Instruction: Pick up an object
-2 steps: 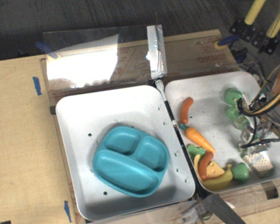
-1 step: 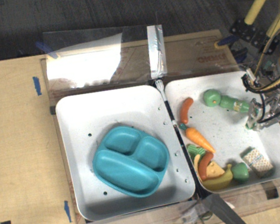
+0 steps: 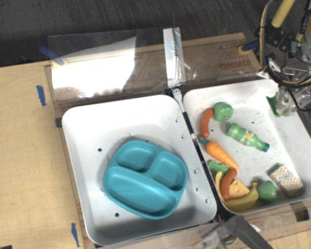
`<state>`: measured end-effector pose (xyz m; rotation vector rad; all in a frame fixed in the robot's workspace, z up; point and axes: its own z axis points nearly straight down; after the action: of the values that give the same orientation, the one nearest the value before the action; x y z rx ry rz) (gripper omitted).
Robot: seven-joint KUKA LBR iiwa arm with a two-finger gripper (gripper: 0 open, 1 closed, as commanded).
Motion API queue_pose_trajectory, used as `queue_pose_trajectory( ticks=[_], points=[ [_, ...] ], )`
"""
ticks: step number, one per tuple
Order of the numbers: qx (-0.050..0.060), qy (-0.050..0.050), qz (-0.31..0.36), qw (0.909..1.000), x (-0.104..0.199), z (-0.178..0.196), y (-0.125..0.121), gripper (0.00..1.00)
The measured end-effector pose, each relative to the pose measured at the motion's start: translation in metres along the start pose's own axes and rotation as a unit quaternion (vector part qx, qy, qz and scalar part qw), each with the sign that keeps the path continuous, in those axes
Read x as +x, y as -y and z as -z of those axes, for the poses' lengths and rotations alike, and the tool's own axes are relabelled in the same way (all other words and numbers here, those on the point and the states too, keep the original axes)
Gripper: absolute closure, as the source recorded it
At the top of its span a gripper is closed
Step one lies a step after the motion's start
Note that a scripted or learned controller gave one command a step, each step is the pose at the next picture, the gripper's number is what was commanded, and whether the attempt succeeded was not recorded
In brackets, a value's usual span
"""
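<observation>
The right bin (image 3: 300,144) holds several toy foods. A green apple (image 3: 222,111) and an orange pepper-like piece (image 3: 205,123) lie at its far left. A green bottle (image 3: 247,137) rests in the middle and a carrot (image 3: 219,153) lies left of it. Along the near edge sit a yellow banana (image 3: 243,199), a small green piece (image 3: 266,190) and a patterned beige block (image 3: 285,179). My gripper (image 3: 282,104) hangs over the bin's far right corner, well apart from the bottle. A small green shape shows beside it; I cannot tell what that is.
The left bin (image 3: 86,132) holds a teal divided plate (image 3: 146,177). A rim (image 3: 191,144) separates the two bins. Cables and the arm's wrist (image 3: 298,61) crowd the upper right. A clear plastic sheet (image 3: 99,68) lies behind the left bin.
</observation>
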<state>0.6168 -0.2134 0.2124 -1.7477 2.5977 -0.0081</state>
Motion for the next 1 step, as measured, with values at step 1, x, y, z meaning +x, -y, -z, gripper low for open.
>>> queue_pose_trajectory(
  ticks=[1],
  points=[
    [-0.003,0.001,0.184,0.9828,0.0022,-0.0256,0.0161,1.00]
  ],
)
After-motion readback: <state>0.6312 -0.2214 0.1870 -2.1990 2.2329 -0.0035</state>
